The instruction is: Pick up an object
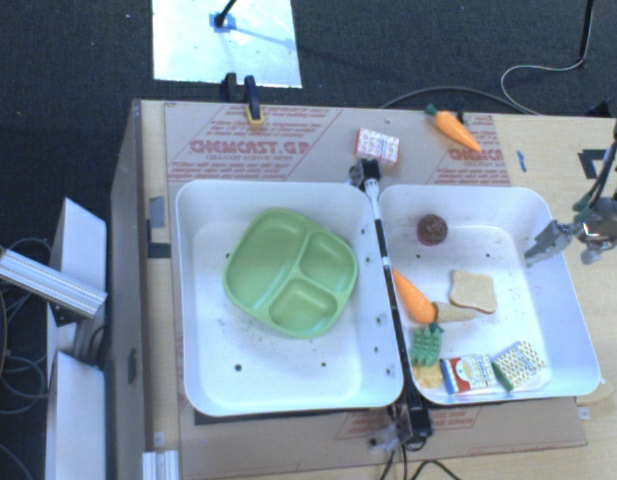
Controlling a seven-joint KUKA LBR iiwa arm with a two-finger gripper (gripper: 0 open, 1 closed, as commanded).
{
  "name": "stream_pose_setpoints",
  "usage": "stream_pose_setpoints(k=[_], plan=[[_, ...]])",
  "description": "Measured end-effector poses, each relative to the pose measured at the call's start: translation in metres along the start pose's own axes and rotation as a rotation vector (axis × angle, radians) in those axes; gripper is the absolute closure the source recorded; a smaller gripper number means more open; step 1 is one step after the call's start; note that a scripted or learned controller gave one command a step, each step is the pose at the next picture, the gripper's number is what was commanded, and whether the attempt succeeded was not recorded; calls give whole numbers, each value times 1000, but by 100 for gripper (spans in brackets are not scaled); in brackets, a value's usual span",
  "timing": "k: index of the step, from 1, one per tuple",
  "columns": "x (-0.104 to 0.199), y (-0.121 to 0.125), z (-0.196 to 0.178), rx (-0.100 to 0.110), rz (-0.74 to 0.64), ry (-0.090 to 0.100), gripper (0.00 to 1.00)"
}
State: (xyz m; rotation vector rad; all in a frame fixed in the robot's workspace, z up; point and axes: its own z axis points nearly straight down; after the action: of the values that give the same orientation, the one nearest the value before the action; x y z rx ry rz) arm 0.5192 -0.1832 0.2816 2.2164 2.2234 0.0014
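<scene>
The right bin (pixel 563 298) holds a dark brown round piece (pixel 432 230), a slice of toast (pixel 473 291), an orange carrot (pixel 414 296), a green leafy piece (pixel 425 346), a red-and-white box (pixel 468 373) and a green checkered packet (pixel 518 363). My gripper (pixel 570 246) hangs over the bin's right rim, to the right of the toast. It is open with nothing between its fingers.
A green divided plate (pixel 291 271) lies in the left bin (pixel 203 358). On the bench behind the bins lie a second carrot (pixel 456 128) and a small pink-and-white box (pixel 377 146). A black divider rail (pixel 383 258) runs between the bins.
</scene>
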Motion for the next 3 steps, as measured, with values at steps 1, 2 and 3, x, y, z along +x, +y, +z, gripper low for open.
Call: stream_pose_setpoints(k=[1, 2, 3], plan=[[-23, 10, 115, 4, 2, 1, 0], [7, 125, 199, 2, -1, 2, 0], [69, 140, 196, -3, 2, -6, 0]])
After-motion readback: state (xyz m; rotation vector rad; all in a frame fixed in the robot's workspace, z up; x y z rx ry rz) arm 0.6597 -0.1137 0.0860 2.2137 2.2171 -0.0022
